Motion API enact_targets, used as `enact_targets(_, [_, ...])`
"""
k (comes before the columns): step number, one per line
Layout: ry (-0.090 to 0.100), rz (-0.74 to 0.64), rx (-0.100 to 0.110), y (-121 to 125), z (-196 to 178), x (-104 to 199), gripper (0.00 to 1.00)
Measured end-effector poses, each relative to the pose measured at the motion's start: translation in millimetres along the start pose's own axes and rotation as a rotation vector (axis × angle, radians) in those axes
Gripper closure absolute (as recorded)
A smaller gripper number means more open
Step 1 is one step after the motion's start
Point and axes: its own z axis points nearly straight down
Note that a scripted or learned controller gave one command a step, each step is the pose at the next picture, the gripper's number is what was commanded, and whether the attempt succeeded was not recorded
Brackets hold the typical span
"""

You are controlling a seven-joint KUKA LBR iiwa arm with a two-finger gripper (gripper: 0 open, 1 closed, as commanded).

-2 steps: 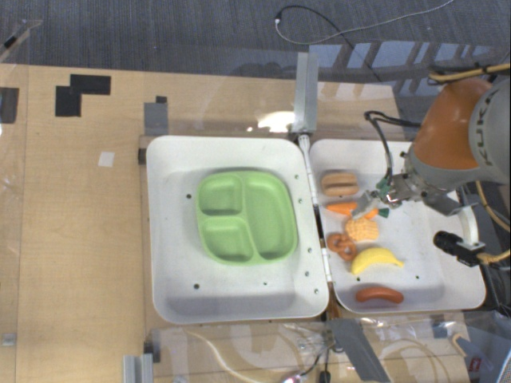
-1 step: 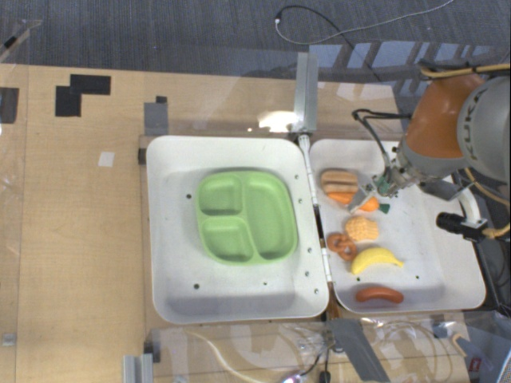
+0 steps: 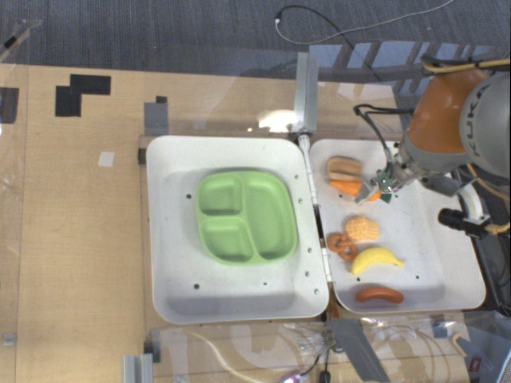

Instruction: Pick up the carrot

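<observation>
1. Camera view: the carrot is seen in the right bin, in its upper-left part, close to the wall shared with the left bin.
2. The carrot's long axis is laid roughly left to right across the view, dipping slightly toward the right; its right end is met by the gripper, its left end points at the shared wall.
3. The gripper is placed at the carrot's right end, touching it or just over it. From the gripper, the body of the carrot is therefore found to the view's left.
4. Whether the jaws are spread or closed cannot be told: the tips are small and merge with the carrot's end, and it cannot be judged that anything is gripped.
5. A bun is seen just above the carrot, touching or nearly so. A yellow lump, a pretzel, a banana and a sausage are spread lower in the same bin, apart from the carrot.
6. A green tray is held in the left bin, well away from the work.
7. It is judged that the coming move turns on a short shift to the view's left, so that the carrot is straddled across its narrow width rather than caught at the tip; the bun close above may be nudged.
</observation>
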Motion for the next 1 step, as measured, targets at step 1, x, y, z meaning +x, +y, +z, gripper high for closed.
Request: enact_targets(1, [0.002, 0.28, 0.019, 71.7, -84.0, 50.5, 1.0])
